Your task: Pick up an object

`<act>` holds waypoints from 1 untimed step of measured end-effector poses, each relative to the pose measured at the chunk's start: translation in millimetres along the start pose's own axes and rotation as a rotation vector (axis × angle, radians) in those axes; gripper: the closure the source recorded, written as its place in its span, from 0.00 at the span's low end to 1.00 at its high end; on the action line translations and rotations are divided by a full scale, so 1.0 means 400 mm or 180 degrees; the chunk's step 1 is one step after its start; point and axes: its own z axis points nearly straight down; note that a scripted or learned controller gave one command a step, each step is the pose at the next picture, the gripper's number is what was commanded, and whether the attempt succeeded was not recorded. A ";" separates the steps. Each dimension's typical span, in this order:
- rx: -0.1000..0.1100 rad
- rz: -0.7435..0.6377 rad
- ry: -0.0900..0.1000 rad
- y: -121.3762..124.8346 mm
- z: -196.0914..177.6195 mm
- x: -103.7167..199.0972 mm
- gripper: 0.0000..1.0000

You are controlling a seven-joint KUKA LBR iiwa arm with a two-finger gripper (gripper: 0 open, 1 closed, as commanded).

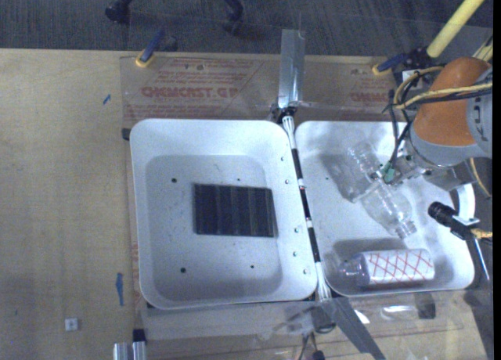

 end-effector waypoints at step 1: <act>-0.0002 -0.0439 0.0002 -0.012 -0.001 0.036 0.00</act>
